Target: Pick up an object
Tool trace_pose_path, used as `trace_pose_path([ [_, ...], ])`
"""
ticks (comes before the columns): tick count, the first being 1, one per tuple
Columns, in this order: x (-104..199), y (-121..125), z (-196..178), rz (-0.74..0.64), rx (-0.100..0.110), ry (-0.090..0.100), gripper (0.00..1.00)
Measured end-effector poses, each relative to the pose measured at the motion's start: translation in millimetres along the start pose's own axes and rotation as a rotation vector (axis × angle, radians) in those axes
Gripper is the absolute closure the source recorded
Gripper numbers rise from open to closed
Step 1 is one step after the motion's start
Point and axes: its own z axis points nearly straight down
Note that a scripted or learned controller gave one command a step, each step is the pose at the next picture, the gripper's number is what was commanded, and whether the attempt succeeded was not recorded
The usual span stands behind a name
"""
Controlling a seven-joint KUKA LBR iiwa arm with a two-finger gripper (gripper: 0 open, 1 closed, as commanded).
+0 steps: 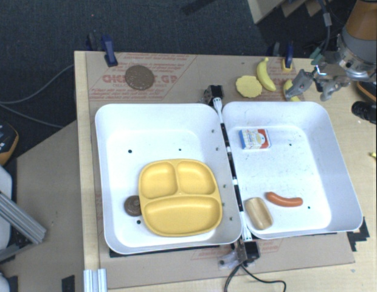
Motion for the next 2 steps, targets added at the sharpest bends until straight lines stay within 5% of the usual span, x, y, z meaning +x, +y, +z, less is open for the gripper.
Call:
trace_pose_path([
  [1, -43, 3, 127, 0.004, 0.012, 0.002, 0.00],
  [2, 3, 0, 79, -0.004, -0.002, 0.001, 0.00],
])
